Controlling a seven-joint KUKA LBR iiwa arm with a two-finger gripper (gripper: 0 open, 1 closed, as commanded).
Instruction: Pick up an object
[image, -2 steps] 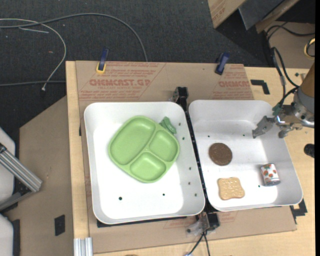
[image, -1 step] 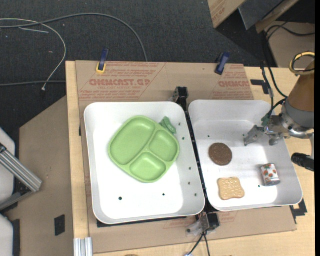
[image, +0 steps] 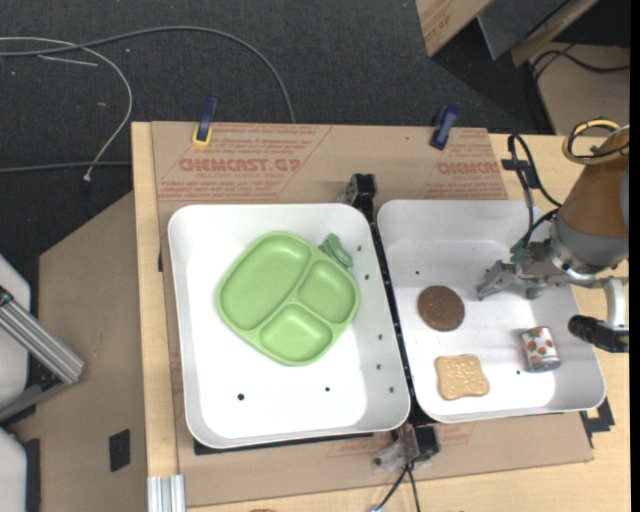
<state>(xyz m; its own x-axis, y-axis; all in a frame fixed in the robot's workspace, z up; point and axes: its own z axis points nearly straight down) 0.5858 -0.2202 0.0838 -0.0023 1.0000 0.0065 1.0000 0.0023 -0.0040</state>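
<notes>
While the gripper (image: 507, 279) is hovering in the right bin (image: 440, 225) with its fingers spread and nothing between them, no object is in its grasp yet. The nearest candidate is the round brown cookie (image: 441, 308), lying flat on the bin floor just below and to the left of the fingertips. A tan cracker (image: 461, 377) is sitting nearer the front rim, and a small spotted block (image: 539, 348) is resting toward the right side, just under the arm.

Several things could be going wrong from here. The cookie is thin and flat, so the fingers may be closing above it or skidding over its top rather than catching its edge. The fingertips are also sitting off to one side of it, so a straight descent would probably be landing on bare white floor. The cracker is posing the same flatness problem. The block looks like the easiest shape to grip, but it is lying close to the wrist, and a reach for it may be knocking it against the bin wall.

The arm (image: 597, 205) is reaching in from the right, its orange band showing above the grey wrist, with the gripper pointing leftward and down across the bin. In the left bin (image: 200, 240) a green divided plate (image: 288, 297) is lying well apart from the gripper, with a small green piece (image: 337, 250) touching its upper right rim.
</notes>
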